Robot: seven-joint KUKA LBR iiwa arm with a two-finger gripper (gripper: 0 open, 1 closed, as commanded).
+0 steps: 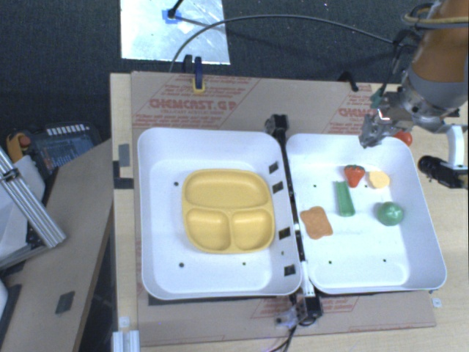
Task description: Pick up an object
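Two white bins sit side by side on the bench. The left bin (157, 196) has a yellow tray (226, 210) in it, and the tray has three sections. The right bin (410, 270) has small toy foods in it. There is a red strawberry (355, 174) near the top, and a pale yellow piece (378, 180) sits just beside it on the right. A green stick (344, 198) stands just below the strawberry. A round green ball (390, 213) lies to the right of the stick. A flat orange-brown piece (316, 222) lies to the left of it, near the wall between the bins. The grey arm (440, 57) comes in from the right, up at the top. Its gripper (372, 136) hangs over the far edge of the right bin, above the strawberry and apart from all the foods. It is too small and blurry to tell how the gripper is set, and nothing can be seen in it.
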